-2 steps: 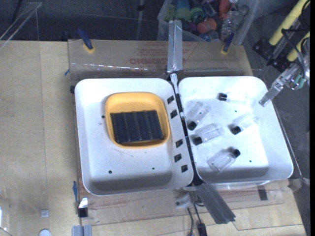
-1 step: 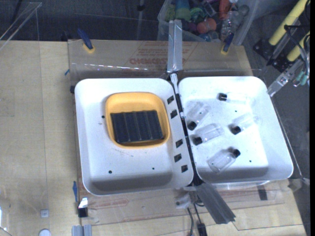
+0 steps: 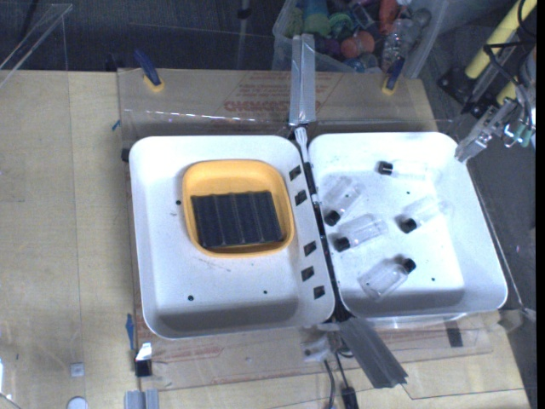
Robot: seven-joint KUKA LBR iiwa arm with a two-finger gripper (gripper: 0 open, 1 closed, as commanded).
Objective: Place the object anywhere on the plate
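A yellow plate (image 3: 192, 186) with a dark ridged insert (image 3: 237, 220) lies in the left bin (image 3: 162, 288). In the right bin (image 3: 477, 271) lie several small clear bottles with black caps: one at the back (image 3: 400, 169), one close to the divider (image 3: 342, 194) and one at the front (image 3: 385, 276). My gripper (image 3: 470, 147) hangs at the far right, just outside the back right corner of the right bin and above its rim. It is apart from every bottle, and I see nothing held in it.
A metal divider strip (image 3: 308, 220) with black tabs runs between the two bins. A clear box of colourful toys (image 3: 358, 11) stands behind the bench. Blue clamps (image 3: 152, 77) sit at the back edge. Yellow-sleeved cabling (image 3: 507, 24) hangs at the upper right.
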